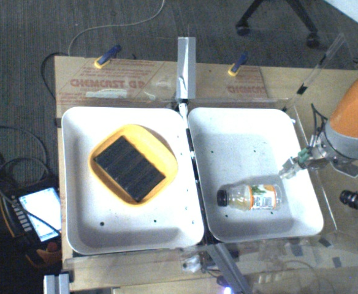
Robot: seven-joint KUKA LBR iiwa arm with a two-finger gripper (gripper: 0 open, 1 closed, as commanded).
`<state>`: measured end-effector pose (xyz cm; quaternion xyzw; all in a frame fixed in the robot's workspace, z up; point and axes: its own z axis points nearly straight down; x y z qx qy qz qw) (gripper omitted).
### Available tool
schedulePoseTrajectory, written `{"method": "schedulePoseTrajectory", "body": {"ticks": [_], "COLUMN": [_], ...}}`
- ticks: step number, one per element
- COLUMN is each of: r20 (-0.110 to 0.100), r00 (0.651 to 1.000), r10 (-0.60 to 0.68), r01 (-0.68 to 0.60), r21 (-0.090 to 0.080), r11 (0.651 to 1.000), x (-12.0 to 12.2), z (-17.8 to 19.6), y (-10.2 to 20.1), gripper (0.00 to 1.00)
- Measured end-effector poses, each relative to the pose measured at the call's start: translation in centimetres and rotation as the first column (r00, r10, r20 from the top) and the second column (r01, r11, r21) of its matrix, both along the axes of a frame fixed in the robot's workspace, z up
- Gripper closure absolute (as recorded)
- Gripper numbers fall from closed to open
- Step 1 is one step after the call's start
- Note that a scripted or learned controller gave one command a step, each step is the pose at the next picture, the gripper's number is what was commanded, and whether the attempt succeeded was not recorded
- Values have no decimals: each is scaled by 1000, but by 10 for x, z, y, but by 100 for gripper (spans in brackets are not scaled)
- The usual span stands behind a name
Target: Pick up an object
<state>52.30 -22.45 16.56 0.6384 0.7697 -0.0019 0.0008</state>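
Left bin [81,225] sits toward the left edge of the table [65,81] and holds a yellow dish [163,155] with a dark ribbed rectangular block [130,168] lying in it, tilted diagonally, roughly centred in the bin. Two clamps with blue handles, left clamp [107,56] and right clamp [238,64], grip the table's far edge, and a metal upright [186,66] stands between them above the seam where the bins meet. Right bin [240,133] holds a bottle [251,197] lying on its side near the bin's front edge, dark cap pointing toward the left bin, amber liquid and a white label visible. This is the likeliest pick target, given the arm's position. The claw [297,164] hovers at the right bin's right rim, above and just right of the bottle, apart from it; cannot tell whether it is open or closed, the tip is small and blurred. Nothing is seen held. Risks, as judgement: the bottle is round and lying flat, so a descent off its axis could roll it toward the front wall, or pinch it against the rim; a smooth label could slip under closure; a low approach could catch the bin's right wall.
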Motion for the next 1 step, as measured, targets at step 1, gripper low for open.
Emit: {"method": "schedulePoseTrajectory", "body": {"ticks": [1], "r20": [0], "r00": [1000], "r10": [0], "r01": [0], "r21": [0], "r11": [1000], "x": [0], "z": [0], "y": [0], "gripper": [0]}}
